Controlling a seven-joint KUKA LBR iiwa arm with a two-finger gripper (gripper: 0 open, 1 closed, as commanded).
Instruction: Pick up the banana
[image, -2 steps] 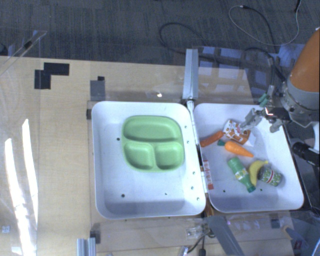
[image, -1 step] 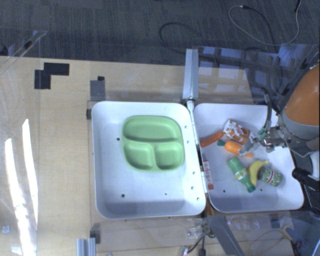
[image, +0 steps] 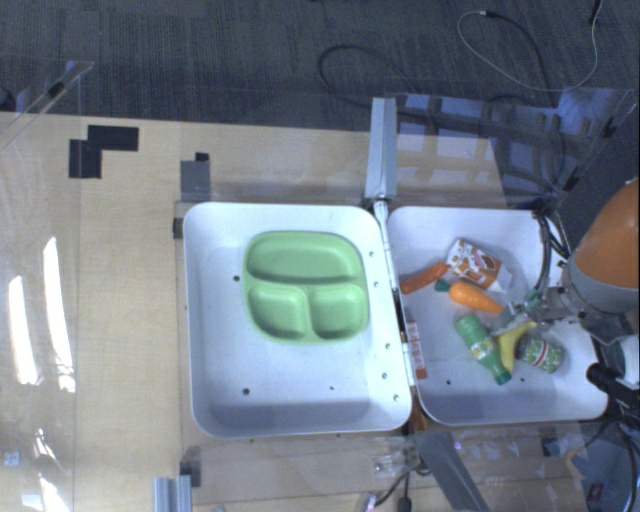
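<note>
Clutter worried us: the banana (image: 511, 344) lay at lower right, touching a green bottle (image: 482, 347) and a can (image: 541, 353). Our gripper (image: 524, 312) hovered just above; its jaw state we couldn't tell. We might have grabbed a neighbour instead.

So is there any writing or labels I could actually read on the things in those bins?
None reads clearly.
Orange and white packet: printed design, too blurred to read.
Green and red can: label too small to read.
Green bottle: no legible text.
White and red strip on the right bin's left rim: print too small to read.
</note>
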